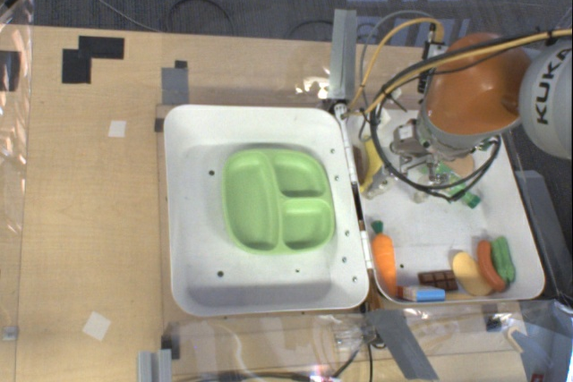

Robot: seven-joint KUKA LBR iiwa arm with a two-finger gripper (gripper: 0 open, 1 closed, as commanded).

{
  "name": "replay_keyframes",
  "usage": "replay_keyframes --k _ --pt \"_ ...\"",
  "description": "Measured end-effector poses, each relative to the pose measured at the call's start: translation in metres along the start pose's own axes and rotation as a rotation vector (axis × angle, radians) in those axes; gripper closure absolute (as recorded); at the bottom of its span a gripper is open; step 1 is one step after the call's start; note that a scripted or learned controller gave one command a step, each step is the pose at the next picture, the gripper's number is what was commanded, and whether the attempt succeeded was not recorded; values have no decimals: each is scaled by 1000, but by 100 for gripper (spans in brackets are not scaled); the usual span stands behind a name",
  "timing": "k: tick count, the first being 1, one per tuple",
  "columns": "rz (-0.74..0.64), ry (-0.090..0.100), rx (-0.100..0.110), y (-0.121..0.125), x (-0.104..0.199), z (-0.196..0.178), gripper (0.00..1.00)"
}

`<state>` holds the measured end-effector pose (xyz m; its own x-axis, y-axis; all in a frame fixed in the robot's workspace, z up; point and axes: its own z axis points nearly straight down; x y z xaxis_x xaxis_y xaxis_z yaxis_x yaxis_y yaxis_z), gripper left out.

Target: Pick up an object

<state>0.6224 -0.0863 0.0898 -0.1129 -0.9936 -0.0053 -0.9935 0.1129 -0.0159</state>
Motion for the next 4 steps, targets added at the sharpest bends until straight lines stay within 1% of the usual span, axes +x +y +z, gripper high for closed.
replay_keyframes --k 1,2,3,4 --pt "4 -8 9 -3 -2 -13 100" --pt "-31 4 1 -59 60 -138 100" --pt "-35 1 -8 -58 57 -133 0" --pt "-361 1 -7 -28 80 -9 0"
